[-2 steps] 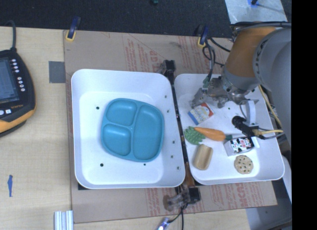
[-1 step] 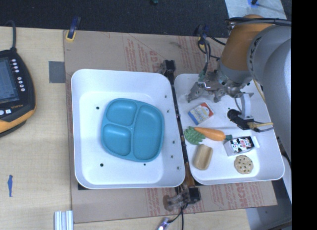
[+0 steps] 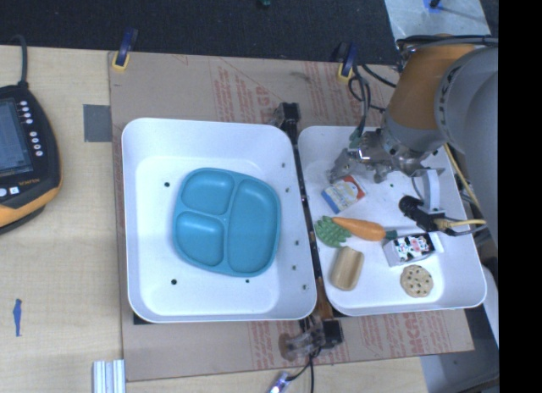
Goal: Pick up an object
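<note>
- Brown cardboard [image 3: 212,86] covers the wooden bench. Clips [image 3: 125,48] pin it at the back, I think so it does not slide.
- Two white bins sit on it side by side. I guess their low walls are there so the toys cannot roll away.
- The left bin [image 3: 135,213] has a blue plate [image 3: 227,222] lying flat in its middle. It is wide and flat, so I judge it hard to grab.
- The right bin [image 3: 461,290] has all the small things, so that is the place to pick from.
- The gripper [image 3: 360,161] hangs low over the back part of the right bin. The arm [image 3: 457,86] reaches in from the right to get there.
- I cannot tell if the gripper is spread or pressed together, because the wrist hides it from above. I see no toy in its grip.
- A small packet [image 3: 343,194] lies just beside the gripper, toward the front. It is the closest thing, so I guess it is the one to pick.
- A carrot [image 3: 360,229] lies on its side near the middle of the bin. Its green leaves point to the left wall.
- A tan roll [image 3: 345,268] sits just in front of the carrot.
- A little box [image 3: 411,247] and a cookie [image 3: 417,280] lie more to the right, with the cookie in front of the box.
- The packet has some bare floor around it, so I think there is room to come down on it.
- A hand controller [image 3: 21,154] rests at the left edge of the bench. It is well apart from the bins and out of the arm's way.
</note>
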You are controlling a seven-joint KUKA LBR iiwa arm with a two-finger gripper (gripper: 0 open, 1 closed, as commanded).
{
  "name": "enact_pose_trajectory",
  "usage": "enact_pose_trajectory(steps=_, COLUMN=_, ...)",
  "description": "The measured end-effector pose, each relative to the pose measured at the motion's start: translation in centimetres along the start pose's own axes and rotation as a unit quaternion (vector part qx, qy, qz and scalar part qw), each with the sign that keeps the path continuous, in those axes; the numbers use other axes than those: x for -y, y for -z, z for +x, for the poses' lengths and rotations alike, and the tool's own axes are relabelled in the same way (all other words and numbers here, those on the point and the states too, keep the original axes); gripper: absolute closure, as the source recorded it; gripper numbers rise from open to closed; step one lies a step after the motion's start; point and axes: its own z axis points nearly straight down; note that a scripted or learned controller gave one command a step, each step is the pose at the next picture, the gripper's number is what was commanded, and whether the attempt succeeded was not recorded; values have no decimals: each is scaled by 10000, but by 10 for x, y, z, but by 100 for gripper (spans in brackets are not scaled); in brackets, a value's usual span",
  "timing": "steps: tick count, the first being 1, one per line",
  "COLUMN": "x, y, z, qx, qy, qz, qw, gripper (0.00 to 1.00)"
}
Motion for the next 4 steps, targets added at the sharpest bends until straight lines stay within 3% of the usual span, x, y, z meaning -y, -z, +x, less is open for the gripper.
enact_pose_trajectory(steps=1, x=-17, y=-2, z=16, qx=3, qy=9, qz=-10, qw=10000, gripper=0)
enact_pose_trajectory(steps=2, x=1, y=-2, z=3, qx=3, qy=4, qz=1, qw=10000, gripper=0)
enact_pose_trajectory(steps=3, x=-17, y=-1, z=-5, qx=-6, qy=5, qz=-15, qw=10000, gripper=0)
enact_pose_trajectory(steps=4, x=-17, y=-2, z=8, qx=-8, qy=6, qz=0, qw=10000, gripper=0)
